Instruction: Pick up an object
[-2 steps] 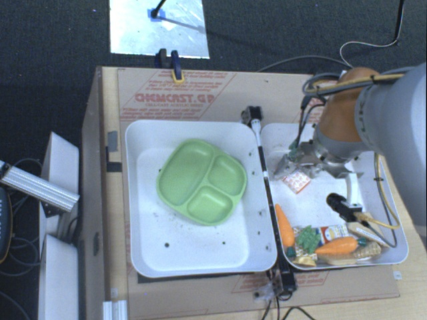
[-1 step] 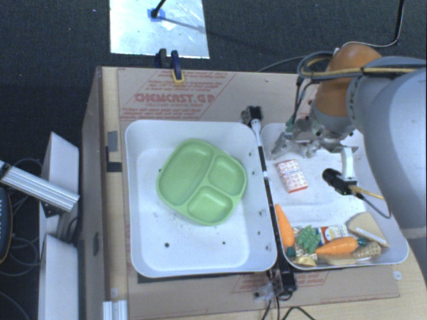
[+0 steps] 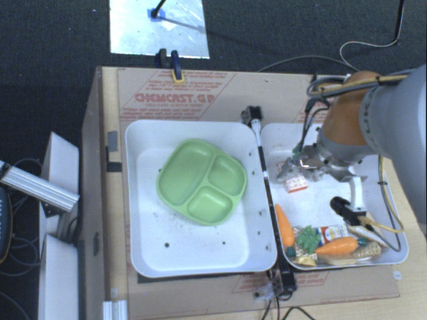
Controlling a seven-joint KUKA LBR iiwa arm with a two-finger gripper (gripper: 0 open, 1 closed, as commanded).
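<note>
Over right bin [image 3: 393, 199] | jaws [image 3: 298, 169] above small red-white packet [image 3: 296, 185] | jaw state: cannot tell

Floor: I'm seeing dark carpet [image 3: 53, 39] | shiny sheet [image 3: 159, 19], possibly foil, lying beyond bench | cardboard [image 3: 180, 89] covering benchtop

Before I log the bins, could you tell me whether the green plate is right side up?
Right side up: the green plate shows its three compartments facing upward.
</note>
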